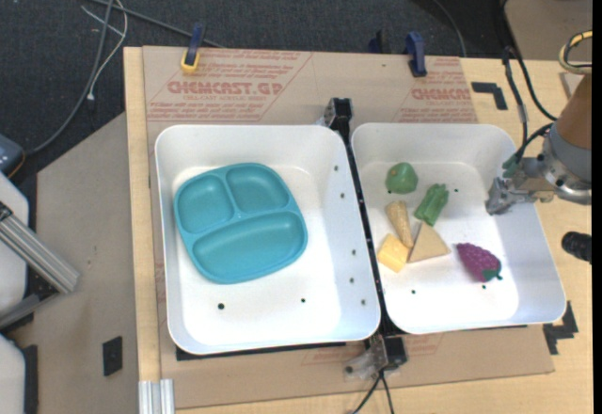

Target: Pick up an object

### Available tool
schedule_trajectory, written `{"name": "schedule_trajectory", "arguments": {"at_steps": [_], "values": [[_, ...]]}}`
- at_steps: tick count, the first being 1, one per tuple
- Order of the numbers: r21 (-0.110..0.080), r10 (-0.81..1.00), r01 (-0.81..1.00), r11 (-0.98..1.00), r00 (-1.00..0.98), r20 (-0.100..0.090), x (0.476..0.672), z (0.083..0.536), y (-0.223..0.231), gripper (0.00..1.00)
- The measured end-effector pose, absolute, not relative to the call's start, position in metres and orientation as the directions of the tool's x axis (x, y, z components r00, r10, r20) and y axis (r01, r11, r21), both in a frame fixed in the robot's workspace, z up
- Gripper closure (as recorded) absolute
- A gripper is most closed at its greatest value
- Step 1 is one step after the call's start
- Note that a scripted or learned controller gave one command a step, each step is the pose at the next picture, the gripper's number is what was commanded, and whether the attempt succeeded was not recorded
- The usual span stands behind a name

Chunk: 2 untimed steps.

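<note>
The right bin [527, 299] holds several toy foods: a round green piece [402, 178], a darker green pickle-like piece [433, 203], a pale corn-like piece [400, 221], a yellow cheese wedge [393, 254], a tan wedge [428, 243] and a purple grape bunch [479, 261]. My gripper [500, 197] hangs at the bin's right side, above and right of the grapes, and nothing shows between its fingers. The arm enters from the right edge.
A teal divided plate [241, 220] lies in the left bin [179, 158]. A black clamp [339, 111] sits between the bins at the back. Two blue clips [195, 43] [415, 53] hold the cardboard sheet. Cables run across the dark floor behind.
</note>
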<state>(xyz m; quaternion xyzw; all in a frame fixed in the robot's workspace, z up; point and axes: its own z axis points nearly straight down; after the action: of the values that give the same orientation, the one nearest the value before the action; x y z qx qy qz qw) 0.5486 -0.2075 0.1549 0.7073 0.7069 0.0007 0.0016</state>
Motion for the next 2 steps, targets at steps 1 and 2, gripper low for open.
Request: {"name": "schedule_trajectory", "arguments": {"at_steps": [1,2], "values": [[0.004,1.000,1.000,0.001,-0.001,-0.002,0.548,0.217,-0.211,1.00],[0.004,1.000,1.000,0.001,-0.001,-0.001,0.549,0.232,-0.212,1.00]]}}
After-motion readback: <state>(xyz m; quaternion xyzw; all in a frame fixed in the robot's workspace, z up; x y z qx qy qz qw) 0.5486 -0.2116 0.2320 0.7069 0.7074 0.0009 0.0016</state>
